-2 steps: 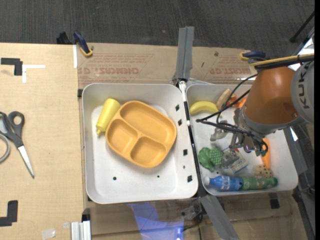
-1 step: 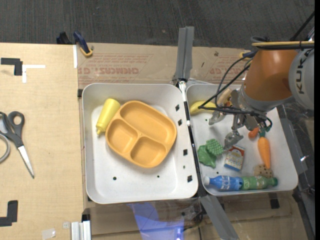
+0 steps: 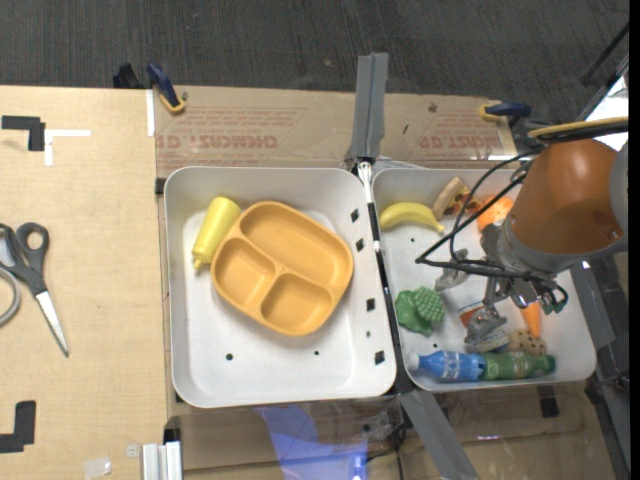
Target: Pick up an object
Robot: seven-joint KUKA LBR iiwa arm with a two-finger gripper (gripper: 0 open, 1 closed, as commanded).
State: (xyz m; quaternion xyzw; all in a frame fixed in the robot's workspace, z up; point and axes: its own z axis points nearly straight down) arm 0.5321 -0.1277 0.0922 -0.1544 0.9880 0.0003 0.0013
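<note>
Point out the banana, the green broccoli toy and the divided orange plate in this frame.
banana (image 3: 410,214): camera view, middle of its curve.
green broccoli toy (image 3: 420,308): camera view, on its bumpy head.
divided orange plate (image 3: 280,266): camera view, on the ridge between compartments.

The left bin holds an orange divided plate with three compartments, lying flat and turned at an angle near the bin's middle. A yellow bottle lies just beside its upper left edge. In the right bin, a yellow banana lies at the upper left, a green bumpy toy at the left, and a blue and green bottle on its side along the lower edge.
</note>
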